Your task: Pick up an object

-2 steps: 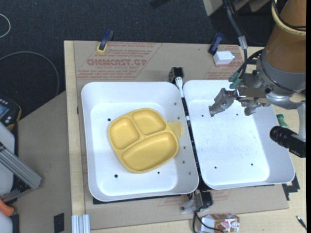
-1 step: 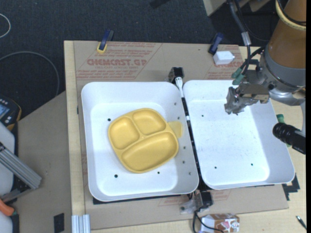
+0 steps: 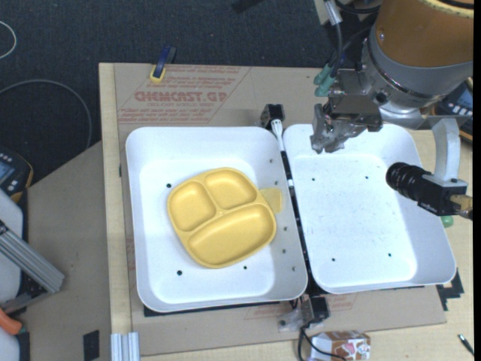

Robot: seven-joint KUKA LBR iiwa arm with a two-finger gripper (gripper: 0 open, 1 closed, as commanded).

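Observation:
A yellow divided plate (image 3: 220,216) with three compartments lies in the left bin (image 3: 150,164), near its middle. My gripper (image 3: 331,138) hangs over the back left corner of the right bin (image 3: 421,262), well to the right of the plate and apart from it. Nothing shows between its fingers.
A black cylindrical fixture (image 3: 421,186) juts over the right bin's right rim. A black clip (image 3: 272,116) sits at the back between the bins. Cables and a small device (image 3: 334,344) lie at the bench's front edge. A blue and yellow clamp (image 3: 161,65) holds the board at the back left.

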